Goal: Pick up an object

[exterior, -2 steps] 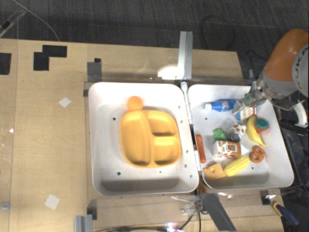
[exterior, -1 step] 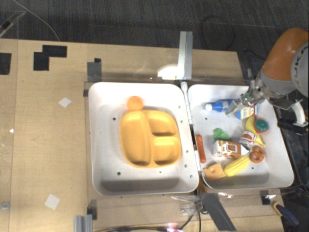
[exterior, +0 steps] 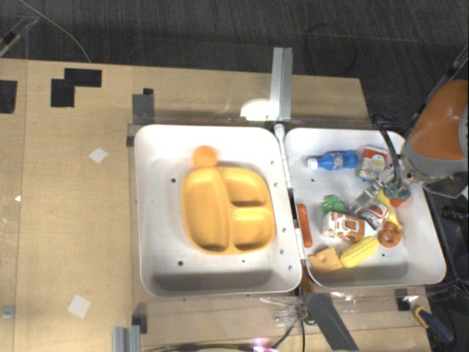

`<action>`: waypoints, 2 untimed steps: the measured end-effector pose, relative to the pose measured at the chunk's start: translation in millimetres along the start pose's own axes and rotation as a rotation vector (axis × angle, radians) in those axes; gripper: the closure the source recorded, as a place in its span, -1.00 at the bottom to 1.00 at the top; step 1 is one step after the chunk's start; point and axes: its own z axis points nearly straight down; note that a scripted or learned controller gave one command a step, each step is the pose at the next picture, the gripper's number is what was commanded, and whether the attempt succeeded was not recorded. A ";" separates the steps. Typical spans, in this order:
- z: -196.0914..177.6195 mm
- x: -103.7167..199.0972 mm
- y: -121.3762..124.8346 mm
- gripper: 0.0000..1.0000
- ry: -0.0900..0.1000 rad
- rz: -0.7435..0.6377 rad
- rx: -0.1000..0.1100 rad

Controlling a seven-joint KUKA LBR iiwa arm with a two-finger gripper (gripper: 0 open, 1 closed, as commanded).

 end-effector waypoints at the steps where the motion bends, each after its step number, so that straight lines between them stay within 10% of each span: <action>1: 2.5 32.1 62.3 -1.00 -0.003 0.013 -0.005; 2: 3.3 14.3 84.2 -1.00 0.010 0.346 0.011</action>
